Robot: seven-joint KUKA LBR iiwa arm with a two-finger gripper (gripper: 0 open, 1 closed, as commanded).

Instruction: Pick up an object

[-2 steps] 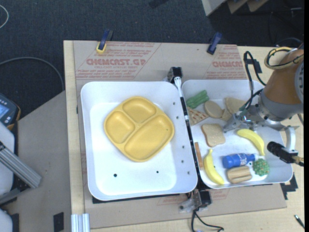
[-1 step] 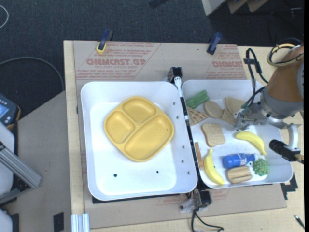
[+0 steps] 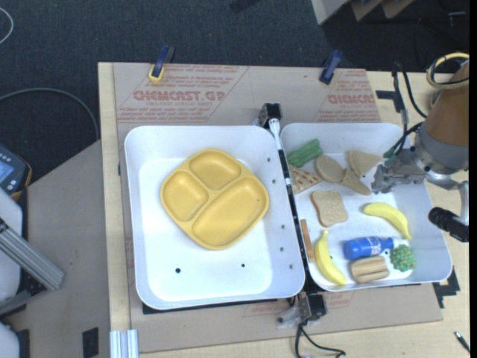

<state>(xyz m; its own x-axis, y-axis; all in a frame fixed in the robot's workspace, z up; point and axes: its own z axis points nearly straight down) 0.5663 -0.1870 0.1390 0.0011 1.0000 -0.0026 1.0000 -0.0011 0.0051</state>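
Gripper [image 3: 381,179] low in right bin [image 3: 441,268], just beside bread slice [image 3: 363,162], likely positioned for grasp; open or closed state cannot be told. Banana [image 3: 388,216] lies near.

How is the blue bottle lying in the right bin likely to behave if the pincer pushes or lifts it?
The blue bottle lies on its side, so a push would probably roll it. Its rounded, smooth-looking body may slip between fingers. The hot dog and broccoli close beside it might get knocked.
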